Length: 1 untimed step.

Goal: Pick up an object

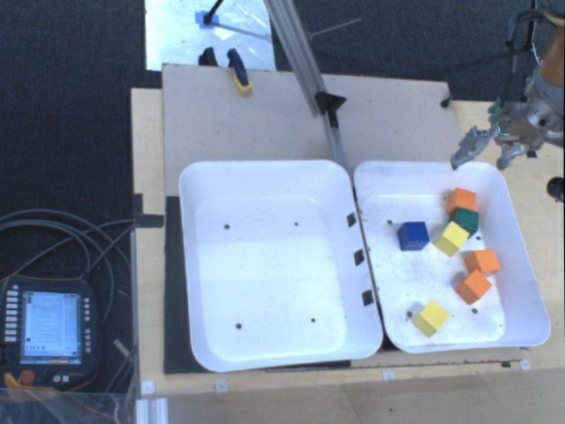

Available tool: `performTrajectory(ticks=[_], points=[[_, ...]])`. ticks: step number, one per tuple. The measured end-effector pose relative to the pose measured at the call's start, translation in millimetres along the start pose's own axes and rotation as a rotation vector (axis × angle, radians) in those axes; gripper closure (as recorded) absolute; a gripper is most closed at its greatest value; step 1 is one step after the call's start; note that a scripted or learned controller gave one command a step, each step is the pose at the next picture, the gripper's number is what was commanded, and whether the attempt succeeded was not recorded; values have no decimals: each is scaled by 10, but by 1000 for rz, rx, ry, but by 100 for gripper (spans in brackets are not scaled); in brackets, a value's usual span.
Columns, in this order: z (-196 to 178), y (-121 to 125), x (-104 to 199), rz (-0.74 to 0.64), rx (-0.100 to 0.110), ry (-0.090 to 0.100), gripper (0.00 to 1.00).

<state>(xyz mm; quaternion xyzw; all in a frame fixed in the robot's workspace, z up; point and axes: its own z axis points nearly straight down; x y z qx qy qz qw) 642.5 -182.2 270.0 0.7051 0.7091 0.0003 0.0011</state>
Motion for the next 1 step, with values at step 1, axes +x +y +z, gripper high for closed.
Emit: performTrajectory(ticks=[1], points=[[-1,0,0,0,0,-1,0]])
